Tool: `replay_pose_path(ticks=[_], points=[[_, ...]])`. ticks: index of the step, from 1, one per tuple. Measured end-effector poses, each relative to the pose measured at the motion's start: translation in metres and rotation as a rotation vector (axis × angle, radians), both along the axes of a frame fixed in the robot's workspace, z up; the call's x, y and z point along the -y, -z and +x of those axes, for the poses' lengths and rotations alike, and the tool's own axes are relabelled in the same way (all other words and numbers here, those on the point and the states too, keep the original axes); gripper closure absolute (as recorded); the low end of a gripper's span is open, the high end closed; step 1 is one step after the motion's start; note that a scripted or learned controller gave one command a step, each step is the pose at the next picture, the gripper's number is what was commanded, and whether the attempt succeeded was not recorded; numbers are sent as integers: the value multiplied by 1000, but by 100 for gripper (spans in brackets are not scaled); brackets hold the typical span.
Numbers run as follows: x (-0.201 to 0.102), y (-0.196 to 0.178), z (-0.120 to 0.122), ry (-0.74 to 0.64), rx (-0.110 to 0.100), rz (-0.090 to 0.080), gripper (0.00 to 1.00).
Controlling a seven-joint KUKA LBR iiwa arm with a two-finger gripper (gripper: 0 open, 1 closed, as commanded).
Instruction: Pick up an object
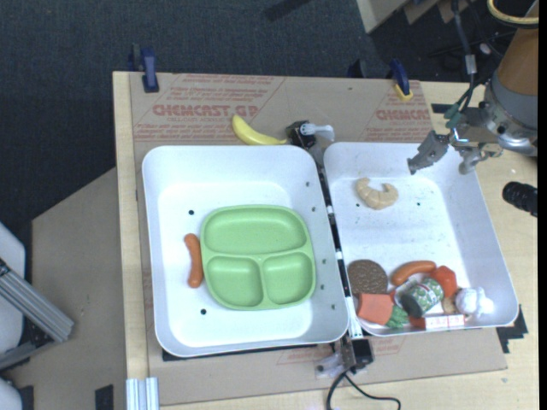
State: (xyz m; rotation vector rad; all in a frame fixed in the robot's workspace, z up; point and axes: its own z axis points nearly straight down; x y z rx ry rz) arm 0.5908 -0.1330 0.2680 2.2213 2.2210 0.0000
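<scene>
Toy foods (414, 299) crowd the right bin's (487, 229) near corner; a croissant (377, 193) lies apart farther back. Gripper (446, 154) hovers above the far rim, fingers spread, holding nothing.

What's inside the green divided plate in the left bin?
Nothing visible: all three compartments of the green plate look bare. The sausage lies beside it on the bin floor. Whatever is beneath the plate is covered.

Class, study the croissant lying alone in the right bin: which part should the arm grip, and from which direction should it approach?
Grip the croissant across its thick middle, coming straight down from above. It lies flat and curved, ends pointing toward the bin's near side, apart from the other food, so the middle probably offers the narrowest, steadiest span.
</scene>
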Motion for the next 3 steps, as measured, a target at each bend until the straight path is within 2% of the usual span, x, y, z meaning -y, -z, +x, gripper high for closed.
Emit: replay_pose_path(ticks=[1, 2, 3], points=[[-18, 79, 22, -2, -6, 2, 0], [7, 166, -62, 4, -12, 4, 0], [3, 129, 32, -4, 9, -2, 0]])
